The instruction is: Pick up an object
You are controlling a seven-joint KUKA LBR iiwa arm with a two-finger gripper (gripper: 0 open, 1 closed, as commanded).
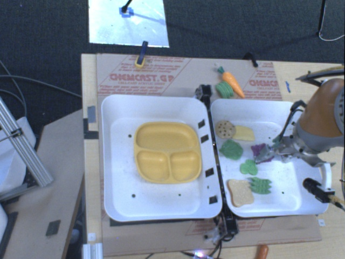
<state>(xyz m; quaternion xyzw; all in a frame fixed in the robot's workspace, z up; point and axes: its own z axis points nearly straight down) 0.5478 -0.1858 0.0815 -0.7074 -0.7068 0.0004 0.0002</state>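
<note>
The right bin [285, 112] holds several toy foods: a chocolate-chip cookie [225, 128], a yellow cheese slice [244, 133], a green leaf [232, 149], a small purple piece [258, 151], a green floret [248, 168], a ridged green piece [261, 185] and a bread slice [240, 192]. My gripper [271, 154] reaches in from the right and sits low in this bin. Its tip is right against the purple piece's right side. The gripper body hides whether that piece is held.
The left bin [116, 144] carries a yellow divided plate [167, 151]. A toy carrot [233, 82] and a green piece [223, 89] lie on the cardboard behind the right bin. The arm's orange band [323, 112] hangs over the right bin's right edge.
</note>
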